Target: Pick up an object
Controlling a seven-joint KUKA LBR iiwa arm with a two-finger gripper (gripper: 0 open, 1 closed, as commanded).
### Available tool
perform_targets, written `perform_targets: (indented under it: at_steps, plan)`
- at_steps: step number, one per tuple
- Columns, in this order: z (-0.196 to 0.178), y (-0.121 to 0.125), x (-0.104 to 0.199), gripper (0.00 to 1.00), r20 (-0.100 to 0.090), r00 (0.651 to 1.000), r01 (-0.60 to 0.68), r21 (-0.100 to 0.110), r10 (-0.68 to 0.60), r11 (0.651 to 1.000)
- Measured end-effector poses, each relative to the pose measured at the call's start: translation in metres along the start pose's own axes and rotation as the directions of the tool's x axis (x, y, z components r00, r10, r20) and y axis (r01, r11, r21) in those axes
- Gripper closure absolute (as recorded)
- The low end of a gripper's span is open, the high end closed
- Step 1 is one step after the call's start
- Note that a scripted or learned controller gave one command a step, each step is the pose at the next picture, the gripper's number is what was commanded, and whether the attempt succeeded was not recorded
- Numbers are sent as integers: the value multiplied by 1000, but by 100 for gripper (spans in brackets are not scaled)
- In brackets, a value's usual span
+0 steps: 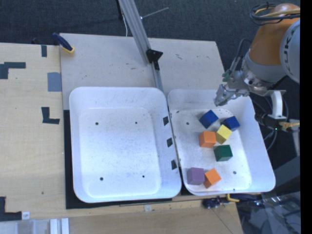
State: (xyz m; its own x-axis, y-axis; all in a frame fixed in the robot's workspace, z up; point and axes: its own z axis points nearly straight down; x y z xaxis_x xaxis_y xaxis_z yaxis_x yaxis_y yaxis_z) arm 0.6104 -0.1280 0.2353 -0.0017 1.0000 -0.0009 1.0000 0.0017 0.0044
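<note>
Grey and orange, the arm [273,38] is seen reaching in from the right, with the tool [222,97] positioned over the far edge of the right bin [253,179]. Whether the tool is open or closed cannot be told. Seven blocks are found in that bin: a blue cube [209,118] nearest the tool, a second blue block [231,123] just beside it, a yellow cube [224,133] touching an orange cube [207,139], and a green cube [223,153] below them. Nearer the front rim, a purple cube [196,175] is seen against a small orange block [212,177]. The left bin [117,130] lies alongside on the tabletop [97,57].
</note>
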Motion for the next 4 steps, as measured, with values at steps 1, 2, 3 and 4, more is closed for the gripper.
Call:
perform_targets:
  at_steps: [1,2,3,4]
  plan:
    - [8,0,0,100,1,1000,0,6,0,1000]
    - [18,3,56,100,-2,1000,4,6,-4,1000]
    - [7,11,103,100,-1,1000,4,5,-4,1000]
    - [12,10,151,100,-2,1000,4,7,-4,1000]
